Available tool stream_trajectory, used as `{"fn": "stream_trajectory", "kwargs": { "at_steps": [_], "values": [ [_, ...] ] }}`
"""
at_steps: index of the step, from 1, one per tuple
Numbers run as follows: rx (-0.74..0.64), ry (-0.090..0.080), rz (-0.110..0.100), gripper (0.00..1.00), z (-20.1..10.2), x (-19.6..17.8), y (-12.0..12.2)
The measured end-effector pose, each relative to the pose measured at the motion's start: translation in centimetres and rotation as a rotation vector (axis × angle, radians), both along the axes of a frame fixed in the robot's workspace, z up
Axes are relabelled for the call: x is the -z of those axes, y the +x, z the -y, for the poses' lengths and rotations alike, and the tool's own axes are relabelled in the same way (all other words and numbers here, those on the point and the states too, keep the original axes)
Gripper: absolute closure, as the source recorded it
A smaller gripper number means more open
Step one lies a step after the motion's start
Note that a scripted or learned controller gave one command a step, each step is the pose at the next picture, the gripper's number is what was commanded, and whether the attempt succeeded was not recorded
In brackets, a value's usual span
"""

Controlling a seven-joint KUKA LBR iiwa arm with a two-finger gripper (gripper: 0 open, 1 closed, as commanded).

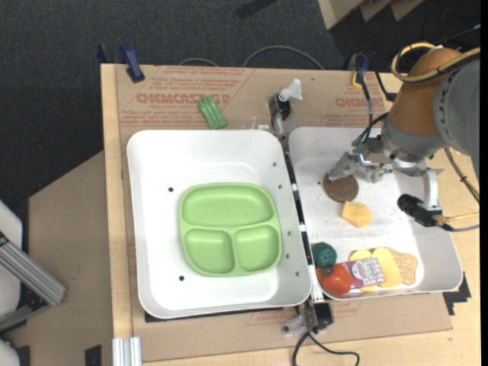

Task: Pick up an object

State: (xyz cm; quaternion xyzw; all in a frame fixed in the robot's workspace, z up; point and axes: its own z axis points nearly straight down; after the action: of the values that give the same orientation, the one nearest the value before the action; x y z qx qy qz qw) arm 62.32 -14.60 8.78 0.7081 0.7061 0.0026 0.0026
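Note:
My gripper (357, 166) hangs low over the back half of the right bin (427, 277), under the grey wrist and orange band. A brown round disc (340, 187) lies right below and to the left of it, touching or nearly touching the gripper tip. A yellow wedge (356, 214) sits just in front of the disc. Along the front of the bin lie a dark green piece (323, 255), a red tomato-like piece (336, 280), a small labelled packet (367, 270) and a pale yellow flat piece (398, 266).
The left bin (152, 166) holds a green divided plate (229, 229). A green toy (213, 113) lies on the cardboard behind the left bin. A black cable and connector (418, 208) hang from the arm over the right bin's right side.

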Motion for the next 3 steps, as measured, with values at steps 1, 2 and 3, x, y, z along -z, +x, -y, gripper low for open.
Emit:
{"fn": "stream_trajectory", "kwargs": {
  "at_steps": [1, 2, 3],
  "values": [
    [0.0, 0.001, -0.002, 0.0, -2.8, 0.0, -7.5],
    [-0.001, -0.005, 0.003, 0.0, 4.7, 0.0, -1.4],
    [-0.01, -0.002, 0.007, 0.0, -1.0, -9.2, 4.8]
  ]
}}
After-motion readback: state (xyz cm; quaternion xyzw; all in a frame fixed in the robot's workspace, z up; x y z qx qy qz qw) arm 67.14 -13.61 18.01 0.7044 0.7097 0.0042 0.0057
